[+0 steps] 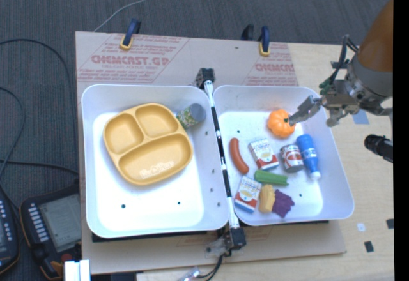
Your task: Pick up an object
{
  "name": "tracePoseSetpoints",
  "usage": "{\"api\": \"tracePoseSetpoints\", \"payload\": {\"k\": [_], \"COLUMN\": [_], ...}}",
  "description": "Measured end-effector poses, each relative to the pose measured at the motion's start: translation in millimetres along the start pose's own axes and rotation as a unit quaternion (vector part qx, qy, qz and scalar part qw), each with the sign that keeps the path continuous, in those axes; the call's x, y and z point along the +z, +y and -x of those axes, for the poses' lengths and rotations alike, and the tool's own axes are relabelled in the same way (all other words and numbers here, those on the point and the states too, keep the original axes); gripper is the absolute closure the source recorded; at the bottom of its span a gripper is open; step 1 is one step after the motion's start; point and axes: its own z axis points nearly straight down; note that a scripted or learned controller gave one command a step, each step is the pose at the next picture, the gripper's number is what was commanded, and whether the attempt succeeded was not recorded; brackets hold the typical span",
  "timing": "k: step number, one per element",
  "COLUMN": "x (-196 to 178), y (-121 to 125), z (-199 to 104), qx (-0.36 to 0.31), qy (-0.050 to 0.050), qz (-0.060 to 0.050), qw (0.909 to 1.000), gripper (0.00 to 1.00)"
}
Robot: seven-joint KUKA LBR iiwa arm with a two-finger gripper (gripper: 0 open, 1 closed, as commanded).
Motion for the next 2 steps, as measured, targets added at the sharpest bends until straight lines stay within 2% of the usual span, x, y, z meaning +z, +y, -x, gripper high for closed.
{"api": "tracePoseSetpoints", "payload": {"k": [1,2], "x": [139,180], "y": [-8,-24], "z": [21,-9], "qx": [0.001,0.002], "qy": [0.000,-0.004], "qz": [-0.001,0.010], "qw": [1.0000,0.9999], "gripper": [0.00,0.00]}}
